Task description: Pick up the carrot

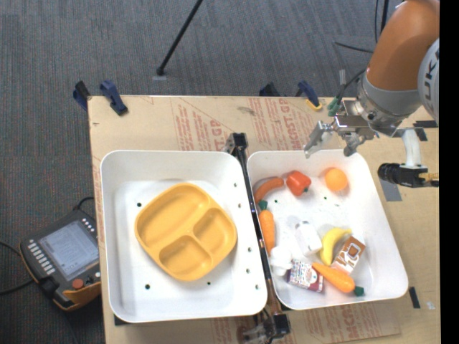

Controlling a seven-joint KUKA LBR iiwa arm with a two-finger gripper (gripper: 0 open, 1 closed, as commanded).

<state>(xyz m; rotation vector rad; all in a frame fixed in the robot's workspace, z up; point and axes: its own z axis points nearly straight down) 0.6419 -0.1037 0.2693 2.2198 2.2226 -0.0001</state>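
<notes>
From the overhead camera: my two-finger metal gripper hangs above the far rim of the right shallow white bin, fingers spread wide, nothing between them. Down in that bin, the long orange carrot with a green tip lies along the left wall, near the divider, well apart from my fingers. A second orange carrot lies near the front, beside a yellow banana and a small brown carton. A round orange fruit sits near the far wall. The left white bin holds a yellow compartment plate.
</notes>
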